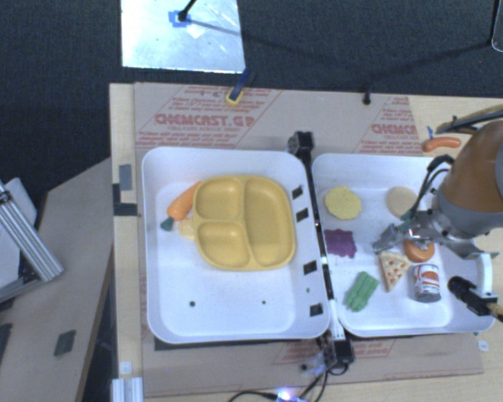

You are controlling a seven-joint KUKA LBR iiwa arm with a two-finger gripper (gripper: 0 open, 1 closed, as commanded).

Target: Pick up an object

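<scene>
The arm is seen reaching in over the right bin (377,325), and the end effector (400,234) is brought low among the toy foods there. Whether its fingers are apart or together cannot be told from this slant, and nothing can be seen clamped between them, so no object is counted as held.

The candidates are all laid out in that right bin. A small orange and white piece (419,249) is found just beside the end effector, half hidden beneath the wrist. A pizza slice (392,269) lies just below it, and a small can (427,282) stands near the slice. A purple grape cluster (340,243) and a green vegetable (361,291) are set further off, towards the divider. A yellow disc (343,203) and a pale biscuit (401,199) are placed at the far side.

The left bin (163,308) is occupied by a yellow divided plate (241,222), with a carrot (182,201) touching its edge.

The step in hand is judged to be the descent or the closing at a chosen spot, most likely near the orange and white piece. For the next move, a firm closure on one object is called for, followed by a straight lift. The crowded neighbours are to be watched: the slice or the can could be nudged aside.
</scene>
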